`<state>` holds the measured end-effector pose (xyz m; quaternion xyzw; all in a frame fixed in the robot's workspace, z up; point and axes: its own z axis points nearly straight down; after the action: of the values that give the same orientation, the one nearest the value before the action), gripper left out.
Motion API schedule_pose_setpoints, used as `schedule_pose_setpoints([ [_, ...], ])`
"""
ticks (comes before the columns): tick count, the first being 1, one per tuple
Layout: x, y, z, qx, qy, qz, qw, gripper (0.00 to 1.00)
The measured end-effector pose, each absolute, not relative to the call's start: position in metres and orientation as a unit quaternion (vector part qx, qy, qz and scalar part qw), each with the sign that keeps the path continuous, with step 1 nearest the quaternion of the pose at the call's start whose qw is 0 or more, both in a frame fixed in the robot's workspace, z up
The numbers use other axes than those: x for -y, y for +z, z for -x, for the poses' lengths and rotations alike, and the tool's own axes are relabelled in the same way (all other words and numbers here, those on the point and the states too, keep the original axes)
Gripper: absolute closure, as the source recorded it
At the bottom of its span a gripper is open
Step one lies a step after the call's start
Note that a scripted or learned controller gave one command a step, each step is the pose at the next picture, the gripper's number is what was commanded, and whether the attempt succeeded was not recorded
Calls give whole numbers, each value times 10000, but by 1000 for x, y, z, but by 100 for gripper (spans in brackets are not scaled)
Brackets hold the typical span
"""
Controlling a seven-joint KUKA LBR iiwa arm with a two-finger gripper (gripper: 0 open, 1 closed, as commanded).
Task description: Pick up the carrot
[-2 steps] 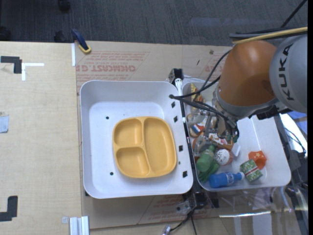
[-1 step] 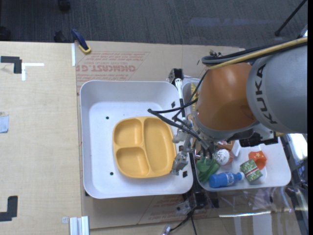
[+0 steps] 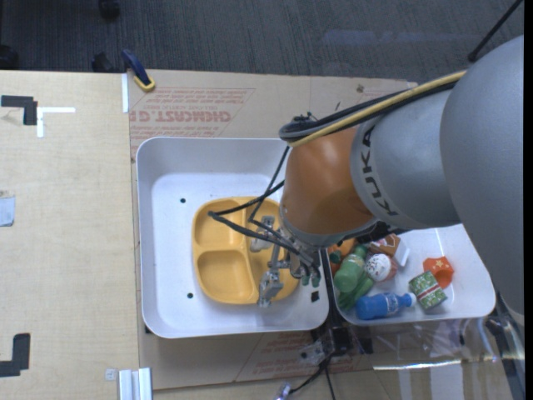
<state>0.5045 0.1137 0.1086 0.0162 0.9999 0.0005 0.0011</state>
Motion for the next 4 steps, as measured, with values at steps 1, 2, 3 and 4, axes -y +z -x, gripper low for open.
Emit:
schedule_pose_setpoints([
  [1, -114, 120, -507, -9999, 11, -170, 24, 100],
  [2, -116, 167, -485, -9986, 2, -521, 21, 100],
  [3, -73, 240, -551, -9987, -1, 505, 33, 100],
  [4, -45, 192, -553, -9890, -2, 1476, 8, 100],
])
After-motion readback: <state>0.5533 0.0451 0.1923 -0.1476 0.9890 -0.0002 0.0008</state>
